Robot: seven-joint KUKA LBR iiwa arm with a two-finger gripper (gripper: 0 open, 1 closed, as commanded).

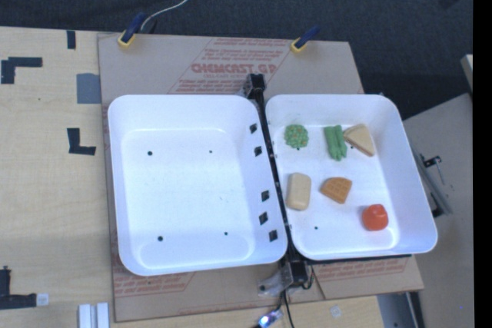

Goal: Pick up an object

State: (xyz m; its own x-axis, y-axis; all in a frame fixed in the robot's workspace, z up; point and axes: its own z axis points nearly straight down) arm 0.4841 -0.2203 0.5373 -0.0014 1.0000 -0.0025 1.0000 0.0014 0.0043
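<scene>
The right bin (pixel 400 142) holds several small toy foods. A round green piece (pixel 296 137) lies near its left wall, with a long green pod (pixel 334 142) and a tan wedge (pixel 360 139) to its right. Lower down lie a pale beige loaf (pixel 298 190), an orange wedge (pixel 337 189) and a red tomato-like piece (pixel 375 217) near the front right corner.
The left bin (pixel 123 165) is plain white with small dark dots on its floor. Both bins rest on a brown cardboard sheet (pixel 223 65) clamped at the back. A black divider clip strip (pixel 265 165) runs between the bins. A cable (pixel 181 0) trails at the back.
</scene>
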